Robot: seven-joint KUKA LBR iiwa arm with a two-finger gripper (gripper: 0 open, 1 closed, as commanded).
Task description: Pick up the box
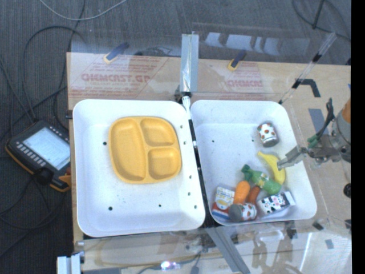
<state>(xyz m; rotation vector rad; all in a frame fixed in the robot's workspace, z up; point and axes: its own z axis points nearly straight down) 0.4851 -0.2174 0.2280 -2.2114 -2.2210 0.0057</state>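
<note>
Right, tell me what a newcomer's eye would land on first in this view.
The yellow divided tray stands out most, lying alone in the left bin. Next comes the bright clutter in the right bin: a banana, a carrot and a small box crowded into its near corner, with a little can apart from them farther back. The gripper reaches in from the right, just beside the banana.

Yellow divided tray [144, 149] in left bin [91, 210], right bin [228, 124] holding can [267, 133], banana [272, 166], carrot [243, 192], box [275, 203], gripper [287, 158] just beside banana.
</note>
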